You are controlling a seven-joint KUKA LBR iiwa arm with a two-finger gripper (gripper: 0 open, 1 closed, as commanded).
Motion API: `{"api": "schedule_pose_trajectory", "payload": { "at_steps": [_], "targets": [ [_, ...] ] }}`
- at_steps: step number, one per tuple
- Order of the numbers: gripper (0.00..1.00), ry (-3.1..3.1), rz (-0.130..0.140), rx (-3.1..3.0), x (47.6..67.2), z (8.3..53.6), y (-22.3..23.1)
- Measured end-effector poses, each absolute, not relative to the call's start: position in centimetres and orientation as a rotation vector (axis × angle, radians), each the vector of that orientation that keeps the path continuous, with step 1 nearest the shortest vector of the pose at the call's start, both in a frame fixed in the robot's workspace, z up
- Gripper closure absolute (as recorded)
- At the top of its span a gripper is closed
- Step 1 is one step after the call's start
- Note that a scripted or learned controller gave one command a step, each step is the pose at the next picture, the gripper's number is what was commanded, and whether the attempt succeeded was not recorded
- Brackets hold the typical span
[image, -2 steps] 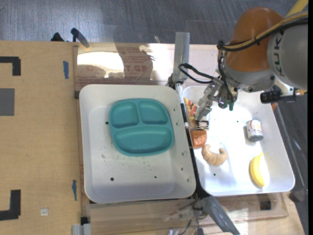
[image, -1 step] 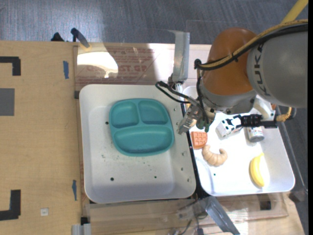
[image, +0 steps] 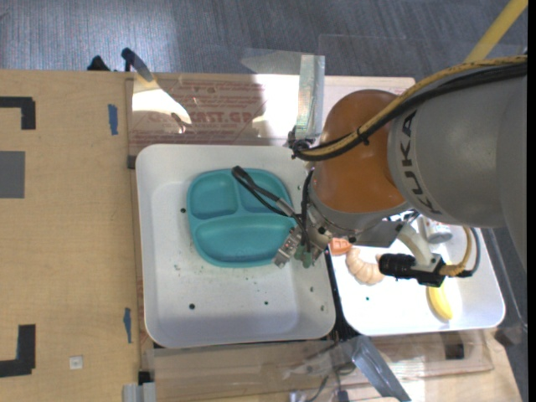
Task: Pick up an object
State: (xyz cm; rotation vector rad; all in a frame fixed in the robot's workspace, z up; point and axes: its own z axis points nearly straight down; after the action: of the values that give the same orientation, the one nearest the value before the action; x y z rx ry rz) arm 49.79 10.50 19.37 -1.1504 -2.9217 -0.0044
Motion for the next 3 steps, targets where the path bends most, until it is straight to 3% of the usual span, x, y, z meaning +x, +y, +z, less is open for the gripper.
{"api": "schedule_pose_trajectory", "payload": {
  "at_steps": [1, 2, 3],
  "targets": [
    [1.0, -2.697, -0.006, -1.618, 54.1, 27.4, 13.9],
    [1.0, -2.317, 0.009, -2.115, 52.0, 20.1, 15.1],
    [1.0, -1.943, 0.005, -2.464, 47.8, 21.1, 20.1]
  ]
}}
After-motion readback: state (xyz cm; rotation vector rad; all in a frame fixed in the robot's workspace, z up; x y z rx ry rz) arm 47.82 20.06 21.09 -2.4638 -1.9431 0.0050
